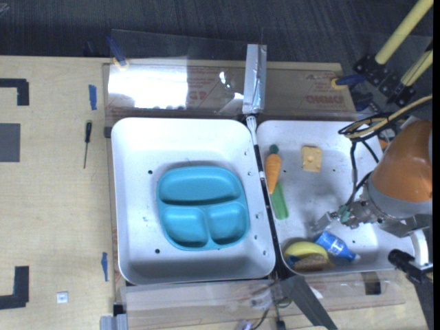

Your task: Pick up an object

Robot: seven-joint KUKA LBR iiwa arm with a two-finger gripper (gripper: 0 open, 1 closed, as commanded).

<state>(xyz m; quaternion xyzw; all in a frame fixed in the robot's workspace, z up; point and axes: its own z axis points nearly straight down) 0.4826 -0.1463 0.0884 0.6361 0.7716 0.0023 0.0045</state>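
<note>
**No pick yet: arm low over the right bin, nothing lifted**

The gripper (342, 216) sits low in the right bin (330, 133), near its front right corner, with the grey arm (405, 184) and its orange band above it. Every object in the bin lies on the floor, so the lift is not done. The state of the fingers cannot be told from this slant: dark wrist hardware and cables crowd the spot.

The nearest candidate, probably the target, is the blue bottle (335, 246), lying on its side just in front of the gripper, its white end pointing toward the bin's front right. It looks small, smooth and round, so it may roll or slip under a poor grip. Just beside it to the left rests a banana (306, 251), yellow with a browned underside. Further back lie a carrot (272, 172), a green stick (279, 202) touching its tip, and a yellow block (311, 159), well apart.

The left bin (130, 143) holds a blue tray (203, 205).

What remains: closing on something and raising it.
</note>
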